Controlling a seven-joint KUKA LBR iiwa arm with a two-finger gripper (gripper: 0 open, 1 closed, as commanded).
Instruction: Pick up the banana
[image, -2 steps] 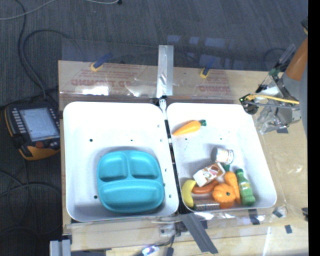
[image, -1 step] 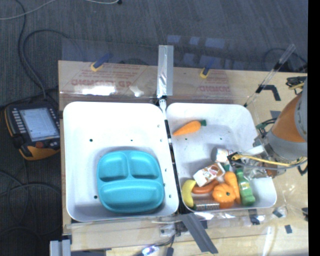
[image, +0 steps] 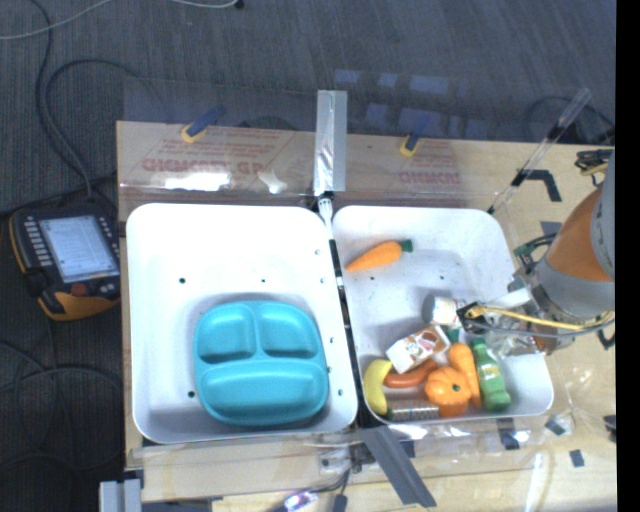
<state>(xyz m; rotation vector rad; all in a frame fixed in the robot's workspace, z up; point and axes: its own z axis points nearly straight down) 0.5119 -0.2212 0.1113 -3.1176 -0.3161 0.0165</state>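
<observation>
Two white bins sit side by side on the bench. The left bin (image: 160, 260) holds a blue tray (image: 262, 362) with three compartments, lying towards its near side. The right bin (image: 470, 235) has a carrot (image: 375, 255) lying alone near its far left corner, and a heap of toy food crowded into the near part. The banana (image: 375, 387) is at the left end of that heap, against the bin's left wall, curved and partly tucked under a small carton (image: 420, 347). Just right of it lie a red sausage (image: 410, 380), an orange fruit (image: 448, 388) and a green bottle (image: 490, 377).

The arm (image: 585, 255) comes in from the right, its orange band over the bin's right rim. The gripper (image: 470, 318) hangs above the heap, right of the carton and well apart from the banana; whether it is clenched or released I cannot tell, as cables and clutter mask it
</observation>
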